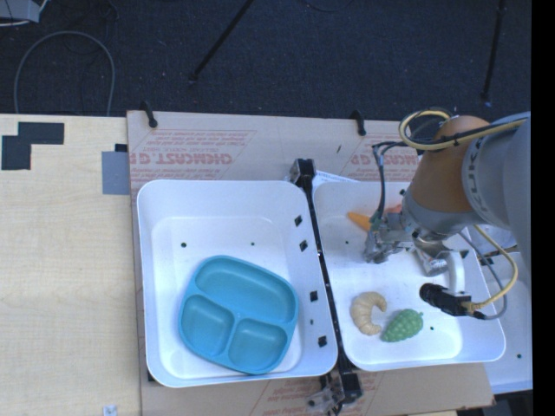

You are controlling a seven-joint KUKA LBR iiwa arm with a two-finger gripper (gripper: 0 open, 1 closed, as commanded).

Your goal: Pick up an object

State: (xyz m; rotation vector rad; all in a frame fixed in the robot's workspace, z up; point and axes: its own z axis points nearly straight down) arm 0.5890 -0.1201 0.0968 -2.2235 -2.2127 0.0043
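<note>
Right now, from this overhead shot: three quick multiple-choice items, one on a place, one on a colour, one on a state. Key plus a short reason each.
1. The divided tray lies in:
A. the left bin
B. the right bin
C. on the cardboard

2. The bunch of grapes is:
A. purple
B. green
C. red

3. The croissant is:
A. in the claw
B. lying on the bin floor
C. on the tray

Key:
1 A, it sits inside the left bin.
2 B, it is plainly green.
3 B, it rests beside the grapes in the right bin, apart from the claw.

Croissant [369,311] touching grapes [402,325]; bare floor left of them; carrot [359,219] hemmed by gripper [376,251]
</note>
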